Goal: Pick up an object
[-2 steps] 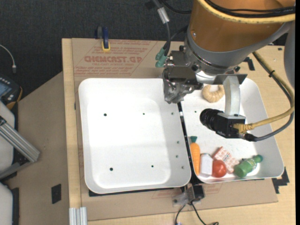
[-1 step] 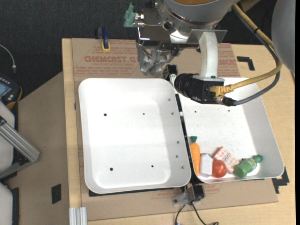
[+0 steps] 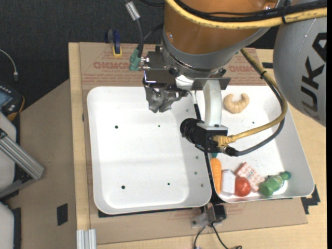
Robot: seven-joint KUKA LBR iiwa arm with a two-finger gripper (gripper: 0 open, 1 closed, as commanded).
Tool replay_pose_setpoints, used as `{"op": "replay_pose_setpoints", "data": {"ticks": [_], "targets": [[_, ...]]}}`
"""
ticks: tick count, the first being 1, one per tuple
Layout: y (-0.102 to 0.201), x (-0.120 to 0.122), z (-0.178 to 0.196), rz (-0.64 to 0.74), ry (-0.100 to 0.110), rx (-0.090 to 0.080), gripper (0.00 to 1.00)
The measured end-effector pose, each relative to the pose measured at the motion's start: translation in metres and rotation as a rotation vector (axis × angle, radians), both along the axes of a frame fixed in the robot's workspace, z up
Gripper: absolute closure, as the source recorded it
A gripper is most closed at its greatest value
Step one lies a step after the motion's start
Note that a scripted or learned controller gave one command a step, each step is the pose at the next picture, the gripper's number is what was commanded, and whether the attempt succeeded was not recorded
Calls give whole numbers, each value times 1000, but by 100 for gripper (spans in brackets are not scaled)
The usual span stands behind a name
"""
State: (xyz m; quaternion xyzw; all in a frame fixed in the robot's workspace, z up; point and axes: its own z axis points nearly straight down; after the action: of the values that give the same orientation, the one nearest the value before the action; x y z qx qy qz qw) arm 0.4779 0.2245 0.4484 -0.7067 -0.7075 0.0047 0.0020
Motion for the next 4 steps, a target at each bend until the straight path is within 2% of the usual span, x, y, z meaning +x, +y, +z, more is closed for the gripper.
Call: {"op": "replay_pose_setpoints", "data": {"ticks": [1,2,3,4], "targets": [[-62,1,-79,-8,2,-2,100],[-41,-2,-224,-1,8,-2,100],[-29,132,-168,-2,-23,6,100],[-165,101,-173,-16,-6,-2,100]]}}
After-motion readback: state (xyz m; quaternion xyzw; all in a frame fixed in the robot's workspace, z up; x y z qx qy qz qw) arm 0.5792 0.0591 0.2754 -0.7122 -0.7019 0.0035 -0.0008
